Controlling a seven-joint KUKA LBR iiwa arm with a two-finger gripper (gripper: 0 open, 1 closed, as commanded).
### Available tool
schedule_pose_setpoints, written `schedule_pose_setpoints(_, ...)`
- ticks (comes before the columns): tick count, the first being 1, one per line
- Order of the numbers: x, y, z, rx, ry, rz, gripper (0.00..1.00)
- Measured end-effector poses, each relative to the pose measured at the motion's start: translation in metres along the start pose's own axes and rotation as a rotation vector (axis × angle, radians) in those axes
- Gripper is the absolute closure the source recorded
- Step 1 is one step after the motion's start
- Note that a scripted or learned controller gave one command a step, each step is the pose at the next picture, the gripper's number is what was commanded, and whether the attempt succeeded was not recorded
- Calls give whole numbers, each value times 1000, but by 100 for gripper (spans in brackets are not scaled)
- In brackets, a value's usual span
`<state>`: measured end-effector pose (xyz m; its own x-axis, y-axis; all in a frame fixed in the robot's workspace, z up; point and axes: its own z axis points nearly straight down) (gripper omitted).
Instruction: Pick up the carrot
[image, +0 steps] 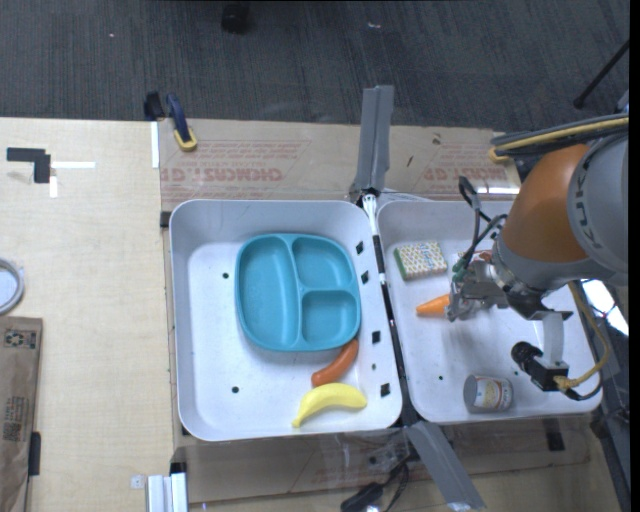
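**Pincer at the carrot's thick end, grip unconfirmed**

The carrot (434, 306) lies on the floor of the right bin (440, 395), near that bin's left-centre, its tip pointing toward nine o'clock. The pincer (460, 303) sits at the carrot's three o'clock end, touching or just beside it; whether its fingers are apart or together cannot be told from this angle, because the wrist and cables cover them.

To do this step well, the pincer should straddle the carrot across its width near the thick end, not along its length, and settle low enough that the tapered body cannot squirt out when the grip closes. The lift should go straight up.

A sponge-like block (420, 259) lies at the carrot's eleven o'clock, close by, and a tin can (488, 392) sits well apart at five o'clock.
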<state>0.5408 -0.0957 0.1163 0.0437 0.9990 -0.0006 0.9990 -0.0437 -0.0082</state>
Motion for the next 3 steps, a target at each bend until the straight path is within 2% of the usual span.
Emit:
schedule_pose_setpoints(1, 0, 0, 0, 0, 0, -1, 0)
schedule_pose_setpoints(2, 1, 29, 23, -12, 1, 57, 0)
schedule_pose_setpoints(3, 0, 28, 14, -9, 1, 58, 100)
